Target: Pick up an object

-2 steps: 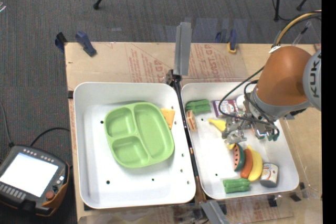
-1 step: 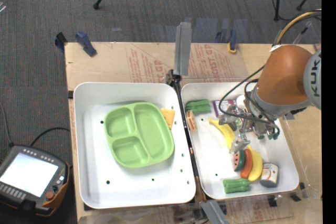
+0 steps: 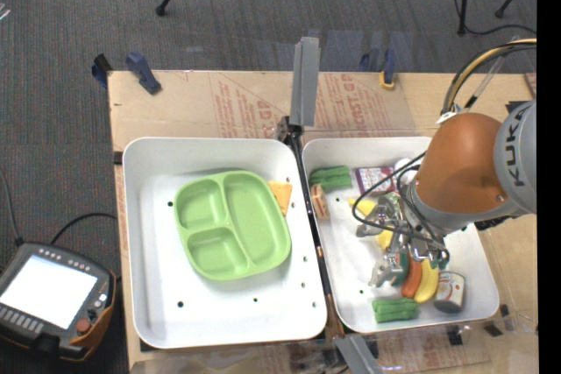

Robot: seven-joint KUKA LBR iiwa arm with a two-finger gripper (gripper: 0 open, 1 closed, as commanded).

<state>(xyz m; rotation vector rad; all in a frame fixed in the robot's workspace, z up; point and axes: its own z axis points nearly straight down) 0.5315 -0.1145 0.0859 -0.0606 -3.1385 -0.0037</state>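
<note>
My gripper [image 3: 396,265] hangs low over the front of the right bin [image 3: 346,289], under the orange wrist band [image 3: 460,164]. Just to its right lie a yellow banana [image 3: 428,283] and a red-orange piece [image 3: 411,282], touching or nearly touching the gripper. A green block [image 3: 394,309] lies in front of it, and a small can [image 3: 450,292] sits at the bin's front right. Further back are a green item [image 3: 330,177], a purple packet [image 3: 375,179] and a yellow piece [image 3: 367,210] partly hidden by cables.
The left bin [image 3: 149,276] holds a green divided plate [image 3: 232,224] with an orange wedge [image 3: 280,193] at its back right corner. A grey post [image 3: 305,92] stands behind the bins. A teach pendant [image 3: 53,298] lies on the floor at the left.
</note>
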